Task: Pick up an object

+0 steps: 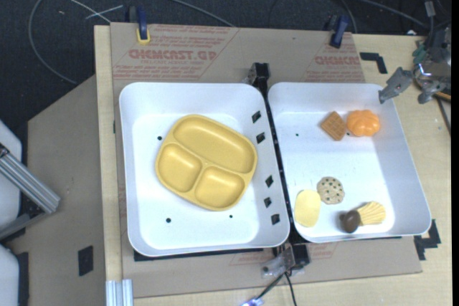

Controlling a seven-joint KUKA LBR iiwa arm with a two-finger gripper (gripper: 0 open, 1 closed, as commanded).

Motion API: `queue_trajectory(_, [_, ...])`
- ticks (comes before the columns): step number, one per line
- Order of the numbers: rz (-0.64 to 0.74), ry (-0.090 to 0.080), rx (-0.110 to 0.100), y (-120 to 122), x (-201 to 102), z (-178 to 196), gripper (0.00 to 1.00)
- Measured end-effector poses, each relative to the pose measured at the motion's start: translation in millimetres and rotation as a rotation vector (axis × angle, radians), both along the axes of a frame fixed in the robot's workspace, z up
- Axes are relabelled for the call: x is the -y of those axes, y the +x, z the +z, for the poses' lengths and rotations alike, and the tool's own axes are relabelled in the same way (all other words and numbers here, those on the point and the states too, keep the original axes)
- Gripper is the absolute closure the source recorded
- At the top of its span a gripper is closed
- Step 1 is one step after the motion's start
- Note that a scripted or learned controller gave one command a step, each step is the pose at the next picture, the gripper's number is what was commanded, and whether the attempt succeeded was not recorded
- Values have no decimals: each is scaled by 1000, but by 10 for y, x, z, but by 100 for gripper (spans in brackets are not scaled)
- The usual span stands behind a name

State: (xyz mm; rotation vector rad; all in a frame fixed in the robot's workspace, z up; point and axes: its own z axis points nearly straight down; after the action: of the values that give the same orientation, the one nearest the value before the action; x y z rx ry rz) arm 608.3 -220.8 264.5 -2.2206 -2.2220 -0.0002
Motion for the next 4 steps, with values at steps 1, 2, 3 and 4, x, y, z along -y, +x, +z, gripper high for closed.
queue_trajectory(1, [0, 2, -5, 2, -4, -419, 0])
queue_trajectory(2, [-1, 2, -7, -5, 22, -1050, 0])
queue_trajectory(3, [0, 3, -7, -38, -55, -1662, 0])
queue_trajectory(4, [1, 0, 3, -11, -48, -1501, 100])
